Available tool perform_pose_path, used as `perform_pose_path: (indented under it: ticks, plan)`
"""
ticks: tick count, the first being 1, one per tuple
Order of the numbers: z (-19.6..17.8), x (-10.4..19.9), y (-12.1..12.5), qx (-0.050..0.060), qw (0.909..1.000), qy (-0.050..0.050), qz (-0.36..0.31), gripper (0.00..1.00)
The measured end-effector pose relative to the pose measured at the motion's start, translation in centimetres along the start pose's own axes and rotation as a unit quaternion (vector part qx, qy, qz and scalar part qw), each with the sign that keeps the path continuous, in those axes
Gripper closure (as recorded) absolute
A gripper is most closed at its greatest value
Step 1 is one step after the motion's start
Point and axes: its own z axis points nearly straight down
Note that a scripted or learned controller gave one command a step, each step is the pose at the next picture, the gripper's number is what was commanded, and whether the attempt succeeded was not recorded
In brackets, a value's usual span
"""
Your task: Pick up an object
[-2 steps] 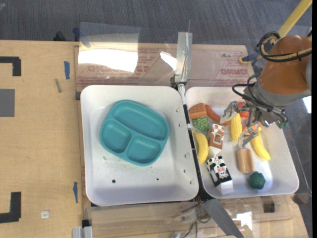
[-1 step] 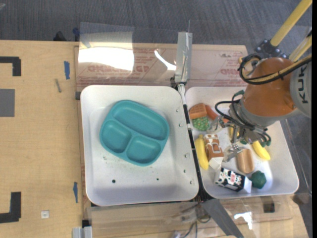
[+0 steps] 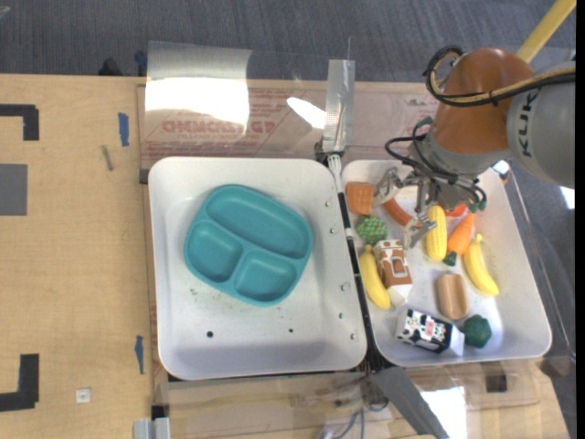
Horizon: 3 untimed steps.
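Right bin (image 3: 530,332), gripper (image 3: 413,210) among toys (image 3: 437,231)

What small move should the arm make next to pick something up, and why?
Probably a short, straight descent. The end effector hangs over the right bin, close above the corn and carrot, with nothing seen between its fingers. The toys lie crowded together, so lowering onto the corn looks the most direct try.
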Motion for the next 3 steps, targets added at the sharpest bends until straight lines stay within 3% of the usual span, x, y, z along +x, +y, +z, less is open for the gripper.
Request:
perform_pose_path:
  ticks: [1, 2, 3]
  plan:
    - [-1.5, -0.4, 0.0, 0.002, 1.0000, -0.007, 0.000, 1.00]
    - [-1.4, -0.4, 0.0, 0.002, 1.0000, -0.006, 0.000, 0.00]
    - [0.0, 1.5, 0.9, -0.001, 0.9996, 0.000, 0.027, 0.00]
